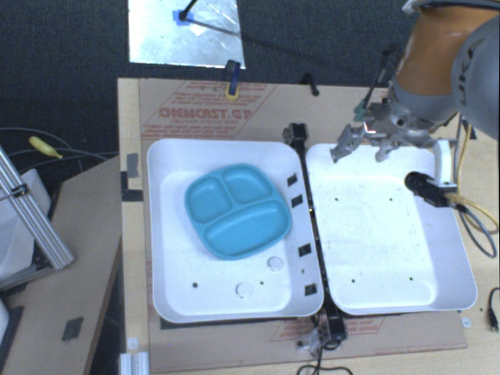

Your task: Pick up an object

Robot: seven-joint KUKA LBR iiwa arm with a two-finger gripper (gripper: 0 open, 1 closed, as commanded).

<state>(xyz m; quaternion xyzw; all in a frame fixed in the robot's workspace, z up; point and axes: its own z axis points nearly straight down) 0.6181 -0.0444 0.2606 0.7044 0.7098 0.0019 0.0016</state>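
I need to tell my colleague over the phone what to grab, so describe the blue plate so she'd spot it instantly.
Find the two white bins side by side and take the left bin. The blue plate lies flat in its middle. It is a rounded tray split into three compartments, the one brightly coloured thing on the white.

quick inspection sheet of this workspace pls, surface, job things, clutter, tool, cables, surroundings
surface: two shallow white bins, left bin and right bin, side by side on a brown board with red print.
job's things: one blue divided plate lying flat in the left bin, untouched.
clutter: nothing seen in the bins beyond small marks on their floors.
grippers: tool hangs over the far edge of the right bin, nothing between its fingers, which stand apart.
cables: yellow cable loops by the right bin's right rim; dark wires at the near edge between the bins.
surroundings: shiny sheet on dark floor beyond the board; metal frame at left.
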